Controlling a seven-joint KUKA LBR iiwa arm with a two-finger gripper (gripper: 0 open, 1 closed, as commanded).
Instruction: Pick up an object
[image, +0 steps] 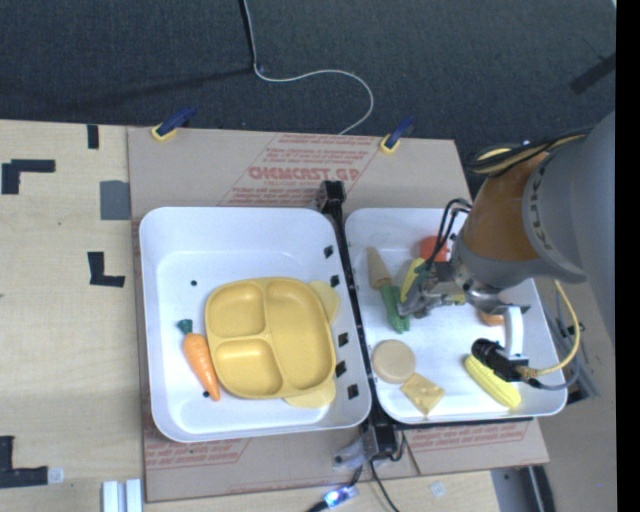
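Two shallow white bins side by side at mid-frame. Left bin (160, 250): a yellow three-compartment plastic plate (268, 335), with an orange toy carrot (200, 362) just beside its left edge. Right bin (545, 405): the grey arm's gripper (418, 300) lowered at the bin's upper middle, right over a green stick-shaped toy (398, 308) (finger state impossible to tell – hidden among clutter). Tan cone-like piece (379, 267) just left of the gripper. Lower down – a round beige disc (393, 360), a pale yellow wedge (422, 392) and, towards the lower right, a yellow toy corn cob (492, 380).
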